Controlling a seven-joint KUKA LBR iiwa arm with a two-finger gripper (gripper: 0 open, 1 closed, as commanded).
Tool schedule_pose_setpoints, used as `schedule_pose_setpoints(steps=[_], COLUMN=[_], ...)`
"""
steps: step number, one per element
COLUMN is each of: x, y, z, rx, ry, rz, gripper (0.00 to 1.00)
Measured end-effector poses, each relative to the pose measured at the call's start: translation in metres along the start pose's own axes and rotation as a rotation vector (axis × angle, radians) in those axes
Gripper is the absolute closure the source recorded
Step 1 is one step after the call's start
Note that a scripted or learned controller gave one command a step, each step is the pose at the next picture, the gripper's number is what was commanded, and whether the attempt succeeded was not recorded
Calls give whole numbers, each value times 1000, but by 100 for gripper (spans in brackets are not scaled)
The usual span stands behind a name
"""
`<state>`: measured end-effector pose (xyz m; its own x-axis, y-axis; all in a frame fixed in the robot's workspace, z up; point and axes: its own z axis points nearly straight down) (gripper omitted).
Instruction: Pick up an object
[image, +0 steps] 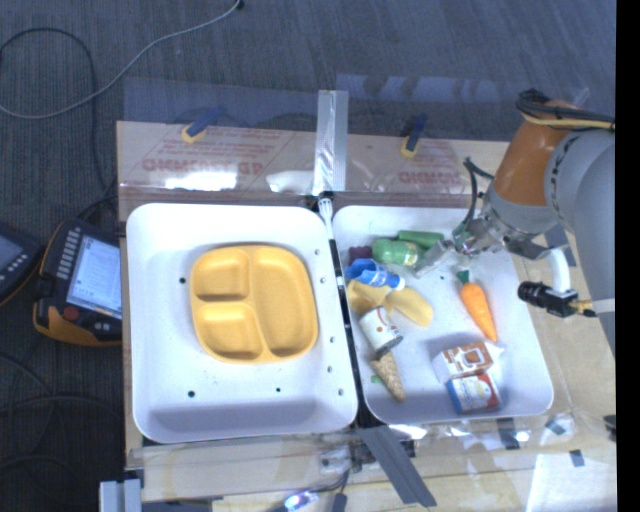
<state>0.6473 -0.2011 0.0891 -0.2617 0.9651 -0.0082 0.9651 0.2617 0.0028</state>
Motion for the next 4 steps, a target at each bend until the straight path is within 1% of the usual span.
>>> schedule_pose_setpoints(steps=[1, 2, 3, 4], x=[11, -8, 3, 4], y=[-67, -34, -48, -48], z=[-4, -69, -12, -20], rx=[-16, 5, 0, 3], ry=[12, 6, 12, 12], rz=[289, 290, 303, 301], gripper=[0, 0, 0, 100])
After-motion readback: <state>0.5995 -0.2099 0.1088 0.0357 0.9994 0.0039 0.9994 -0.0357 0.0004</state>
